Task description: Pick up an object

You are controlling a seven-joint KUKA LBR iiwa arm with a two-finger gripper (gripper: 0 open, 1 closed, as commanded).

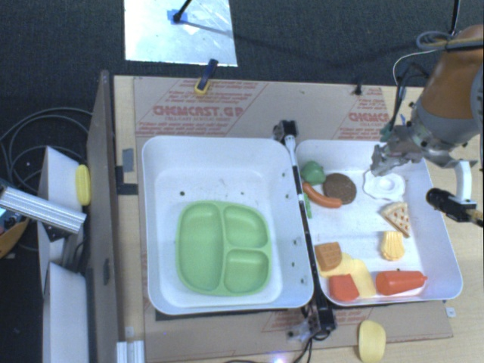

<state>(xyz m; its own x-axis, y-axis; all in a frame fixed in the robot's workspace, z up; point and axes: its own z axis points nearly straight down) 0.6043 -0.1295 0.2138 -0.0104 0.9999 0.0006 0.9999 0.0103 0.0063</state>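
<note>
The tool (pixel 389 159) hangs over the back of the right-hand shallow white bin (pixel 446 257), and the thing nearest it is the flat white toy fried egg (pixel 384 185), which lies directly under and just in front of the tool tip, toward the near side of the bin. That is the relation the coming move seems to turn on: a short, nearly straight drop, with no sideways reach needed. Whether the tool is released or clenched I cannot tell; its tip is a blur of grey against the white floor, and nothing can be made out between its parts.

The egg is low and roughly round, with no clear long axis, and it lies flat on the smooth floor of the bin, so a pinch on it would likely be hard to get.

Just left of it lies the round brown toy patty (pixel 339 188), with the green toy vegetable (pixel 313 173) and the orange-red toy sausage (pixel 322 197) beyond. Nearer the front sits the triangular toy pizza slice (pixel 398 218), apart from the egg.

The left-hand white bin (pixel 162 203) carries a pale green divided plastic plate (pixel 224 247), well apart from the tool. Both bins rest on the counter (pixel 249 104).
</note>
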